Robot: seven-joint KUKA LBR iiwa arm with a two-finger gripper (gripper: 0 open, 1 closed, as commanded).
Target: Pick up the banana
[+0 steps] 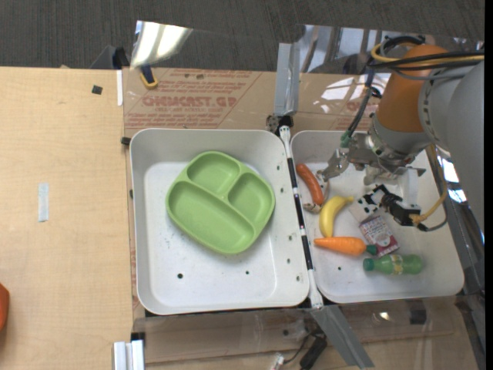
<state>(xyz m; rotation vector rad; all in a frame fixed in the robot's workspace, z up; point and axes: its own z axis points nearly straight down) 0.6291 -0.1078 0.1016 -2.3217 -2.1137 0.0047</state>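
Observation:
The yellow banana (331,213) lies curved in the left half of the right bin (431,284), between a red-orange sausage (310,183) and an orange carrot (340,245). My gripper (337,165) hangs over the back of that bin, a little above and behind the banana and apart from it. It sits just right of the sausage's upper end. Nothing shows in its grasp. The grey arm with its orange band (404,99) reaches in from the upper right.
A pink packet (378,230), a green bottle (394,264) and a black-and-white piece (376,199) lie right of the banana. The left bin (146,230) holds a green divided plate (221,201). A metal divider (296,206) separates the bins.

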